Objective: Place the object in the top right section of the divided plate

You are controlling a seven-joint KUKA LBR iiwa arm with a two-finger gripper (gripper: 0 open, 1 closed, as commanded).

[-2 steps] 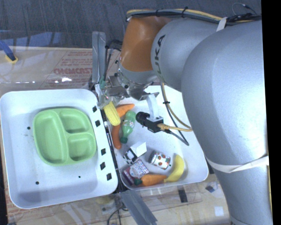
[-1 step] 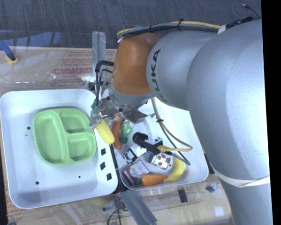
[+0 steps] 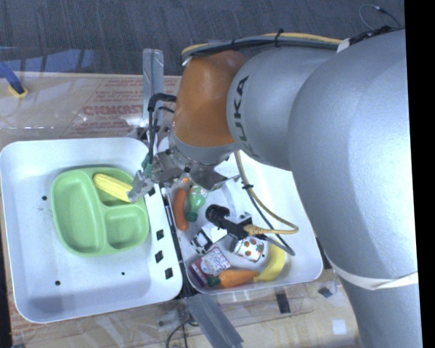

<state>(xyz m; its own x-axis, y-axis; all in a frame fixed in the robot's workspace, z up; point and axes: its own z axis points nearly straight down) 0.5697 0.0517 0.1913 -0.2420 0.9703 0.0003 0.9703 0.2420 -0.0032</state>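
We are looking down on two shallow white plastic bins sitting side by side, the left bin (image 3: 34, 288) touching the right bin (image 3: 304, 263) along a shared rim. A green divided plate (image 3: 82, 220) is lying in the left bin, and a yellow corn cob (image 3: 113, 186) is resting in its upper right section. The grey arm (image 3: 331, 120) is reaching in from the right over the right bin, its gripper (image 3: 142, 184) hanging just beside the corn cob. In the right bin, an orange carrot (image 3: 180, 208) is lying near the shared rim, and a yellow banana (image 3: 274, 265) is lying toward the near right corner.
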